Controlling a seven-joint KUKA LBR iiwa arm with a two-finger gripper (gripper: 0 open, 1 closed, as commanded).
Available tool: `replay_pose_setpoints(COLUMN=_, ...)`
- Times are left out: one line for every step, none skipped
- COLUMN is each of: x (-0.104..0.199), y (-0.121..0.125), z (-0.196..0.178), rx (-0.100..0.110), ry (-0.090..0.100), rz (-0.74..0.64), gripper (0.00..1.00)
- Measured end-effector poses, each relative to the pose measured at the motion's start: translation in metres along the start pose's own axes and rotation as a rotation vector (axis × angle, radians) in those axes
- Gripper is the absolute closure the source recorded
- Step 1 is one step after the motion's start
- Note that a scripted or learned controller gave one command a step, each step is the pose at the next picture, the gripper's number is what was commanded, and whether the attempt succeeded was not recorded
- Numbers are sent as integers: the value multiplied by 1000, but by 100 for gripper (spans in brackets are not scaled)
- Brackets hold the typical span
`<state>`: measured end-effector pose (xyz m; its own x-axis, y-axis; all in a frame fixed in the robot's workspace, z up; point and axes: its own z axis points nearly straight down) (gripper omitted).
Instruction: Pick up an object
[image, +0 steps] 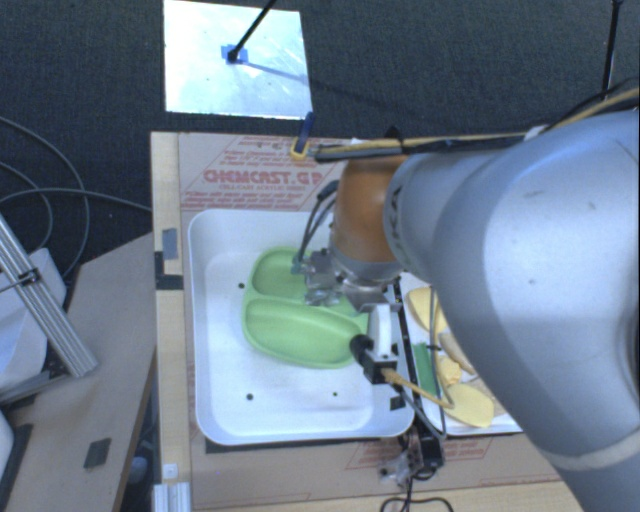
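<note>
Over the left white bin (225, 400), toward its right side, the gripper (325, 290) hangs down from the arm's orange band (360, 205), its metal wrist parts sitting right above the green objects. From where I stand I cannot tell how the gripper is set, nor whether it has hold of anything; the wrist hides that spot.

Just beneath it, inside that same bin, lie two pale green dish-like pieces. The larger green dish (300, 335) lies in the middle of the bin, stretching toward the bin's right wall. The smaller green piece (275, 272) sits just behind it, toward the bin's far wall, touching or overlapping it.

Along the bin's right wall a white and black fitting (376, 350) hangs off the arm. Beyond that wall, in the neighbouring bin, there are yellow objects (465, 395) and a green strip (424, 370), partly hidden by the big grey arm (530, 290). Behind the bin's far wall lies brown cardboard with red lettering (255, 180).
</note>
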<state>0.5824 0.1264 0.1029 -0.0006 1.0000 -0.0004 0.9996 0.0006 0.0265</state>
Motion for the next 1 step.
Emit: replay_pose_setpoints(x=-8, y=88, z=10, rx=58, ry=4, rz=-7, gripper=100)
